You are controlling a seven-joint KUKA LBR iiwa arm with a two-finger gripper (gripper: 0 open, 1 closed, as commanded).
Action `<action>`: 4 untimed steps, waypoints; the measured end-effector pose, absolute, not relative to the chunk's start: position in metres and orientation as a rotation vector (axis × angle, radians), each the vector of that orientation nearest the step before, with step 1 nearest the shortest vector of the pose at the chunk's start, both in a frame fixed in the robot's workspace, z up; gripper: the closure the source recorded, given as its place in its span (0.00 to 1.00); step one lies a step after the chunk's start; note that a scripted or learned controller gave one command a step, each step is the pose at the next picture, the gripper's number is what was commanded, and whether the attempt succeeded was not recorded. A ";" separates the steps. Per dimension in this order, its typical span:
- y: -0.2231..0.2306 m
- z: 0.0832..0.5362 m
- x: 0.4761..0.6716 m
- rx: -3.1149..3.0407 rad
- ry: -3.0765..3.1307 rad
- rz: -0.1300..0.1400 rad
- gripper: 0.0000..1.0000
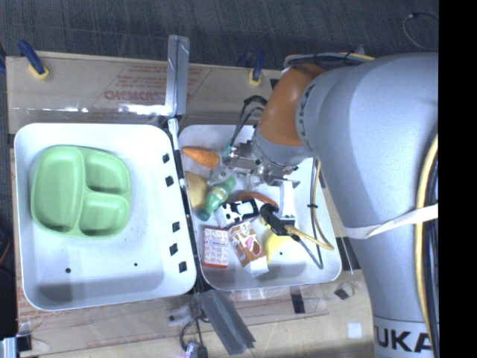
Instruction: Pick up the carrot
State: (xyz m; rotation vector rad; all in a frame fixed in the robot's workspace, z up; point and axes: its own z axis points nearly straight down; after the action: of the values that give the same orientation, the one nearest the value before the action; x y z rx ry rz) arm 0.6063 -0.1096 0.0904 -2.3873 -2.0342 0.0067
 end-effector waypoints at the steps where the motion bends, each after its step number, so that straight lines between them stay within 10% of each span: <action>1: -0.094 0.087 0.652 -2.537 -1.827 0.023 0.00; 2: -0.092 0.096 0.652 -2.528 -1.835 0.027 1.00; 3: -0.114 0.090 0.603 -2.436 -1.977 0.005 1.00; 4: -0.013 0.191 0.652 -2.724 -1.559 0.005 1.00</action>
State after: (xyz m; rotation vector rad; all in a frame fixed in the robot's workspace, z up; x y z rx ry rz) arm 0.6525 -0.0128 0.1910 -2.7239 -1.5595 0.0049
